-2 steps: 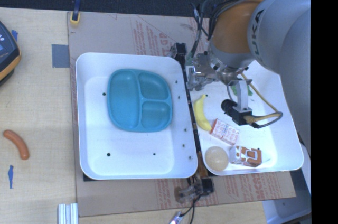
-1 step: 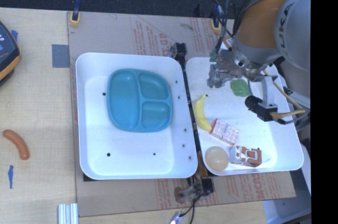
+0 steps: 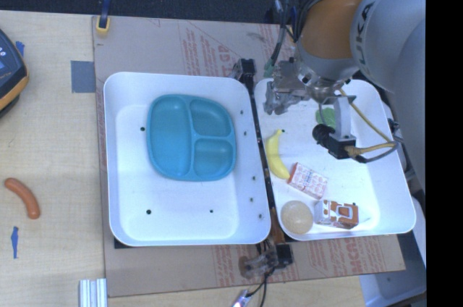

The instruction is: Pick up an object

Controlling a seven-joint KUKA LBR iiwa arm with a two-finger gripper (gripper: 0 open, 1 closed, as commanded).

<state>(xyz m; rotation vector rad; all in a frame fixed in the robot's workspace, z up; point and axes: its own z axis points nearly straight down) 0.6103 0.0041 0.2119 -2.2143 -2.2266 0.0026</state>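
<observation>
My gripper (image 3: 279, 101) hangs over the far left corner of the right bin (image 3: 391, 175), just above and behind a yellow banana (image 3: 275, 155). The banana lies along the bin's left wall. To its right lies a pink and white packet (image 3: 308, 181). A round beige ball (image 3: 296, 217) and a small white and brown carton (image 3: 338, 214) rest near the front wall. A green object (image 3: 327, 116) is partly hidden behind a black part of the arm. I see nothing held in the gripper.
The left bin (image 3: 126, 182) holds a blue divided plate (image 3: 192, 137). An orange sausage (image 3: 23, 197) lies on the bench at the far left, beside a dark device (image 3: 9, 74) at the left edge. The grey arm (image 3: 376, 16) covers the right bin's far right.
</observation>
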